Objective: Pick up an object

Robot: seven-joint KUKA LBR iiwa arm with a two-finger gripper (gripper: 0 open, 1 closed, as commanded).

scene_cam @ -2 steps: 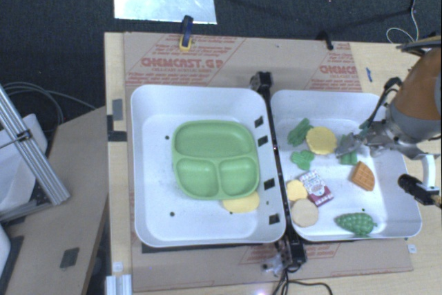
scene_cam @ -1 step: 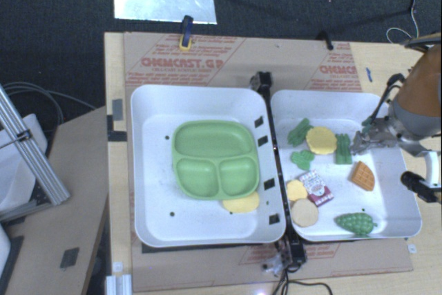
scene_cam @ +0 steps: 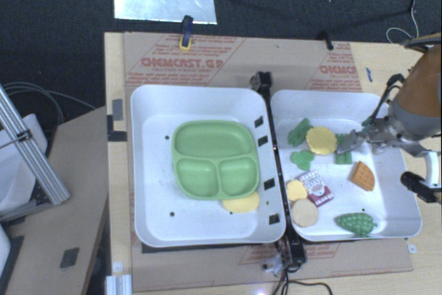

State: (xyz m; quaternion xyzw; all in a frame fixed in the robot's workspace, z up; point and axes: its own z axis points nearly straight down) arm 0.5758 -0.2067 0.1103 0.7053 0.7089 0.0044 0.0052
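White bins sit side by side on the desk (scene_cam: 228, 55), which is covered with printed cardboard. The left bin (scene_cam: 148, 148) holds a green divided tray (scene_cam: 215, 157), with a yellow piece (scene_cam: 242, 203) peeking out from under the tray's near edge. The right bin (scene_cam: 397, 217) carries the small toys: a yellow disc (scene_cam: 321, 140) with a green leafy piece (scene_cam: 298, 130) beside it to the left, another green piece (scene_cam: 302, 159) just below, a red-and-white packet (scene_cam: 316, 188), a small yellow round (scene_cam: 296, 190) touching the packet's left side, a tan round (scene_cam: 304, 213) near the front wall, a bumpy green item (scene_cam: 355, 222) at the front right, and an orange waffle wedge (scene_cam: 362, 176). The arm (scene_cam: 421, 97) reaches in from the right, and its pincer (scene_cam: 349, 143) is low over the right bin, just right of the yellow disc and next to a small green block (scene_cam: 343, 157). Whether the pincer is spread or pressed together, I cannot tell; nothing is clearly seen between its tips.
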